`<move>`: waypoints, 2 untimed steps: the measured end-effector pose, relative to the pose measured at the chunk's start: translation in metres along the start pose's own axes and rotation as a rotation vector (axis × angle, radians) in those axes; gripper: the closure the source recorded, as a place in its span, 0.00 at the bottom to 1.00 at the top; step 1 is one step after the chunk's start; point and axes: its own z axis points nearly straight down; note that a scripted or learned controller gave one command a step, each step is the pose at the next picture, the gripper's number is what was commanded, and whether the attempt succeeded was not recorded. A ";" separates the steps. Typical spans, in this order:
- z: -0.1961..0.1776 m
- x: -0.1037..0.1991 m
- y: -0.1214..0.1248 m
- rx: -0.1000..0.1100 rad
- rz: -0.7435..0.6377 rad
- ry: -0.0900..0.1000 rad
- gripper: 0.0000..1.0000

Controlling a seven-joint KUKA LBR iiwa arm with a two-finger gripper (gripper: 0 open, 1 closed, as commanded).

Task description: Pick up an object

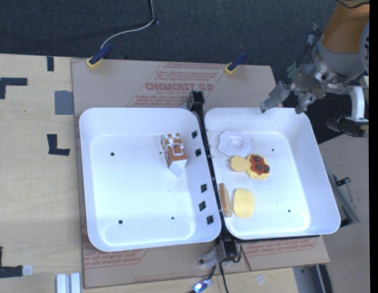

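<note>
My gripper (281, 107) hangs over the far rim of the right bin (311, 163), open, with nothing between its fingers. Below it in that bin lie a pale white disc (233, 143), a small yellow piece (239, 163), a yellow round topped with red (259, 167), a larger yellow lump (243, 202) and a tan stick (225, 199) by the divider. In the left bin (103, 182) a small brown-and-white carton (174, 150) sits near the right wall.
The two bins meet at a black clipped seam (204, 163). They rest on a cardboard sheet (171, 84) held by blue-and-yellow clamps (99, 56). The arm's orange band (347, 23) is at the upper right.
</note>
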 end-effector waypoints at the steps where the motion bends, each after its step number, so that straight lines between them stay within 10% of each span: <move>1: -0.062 0.052 -0.010 -0.005 -0.005 0.001 0.00; 2: -0.069 0.050 -0.010 0.000 -0.003 0.000 1.00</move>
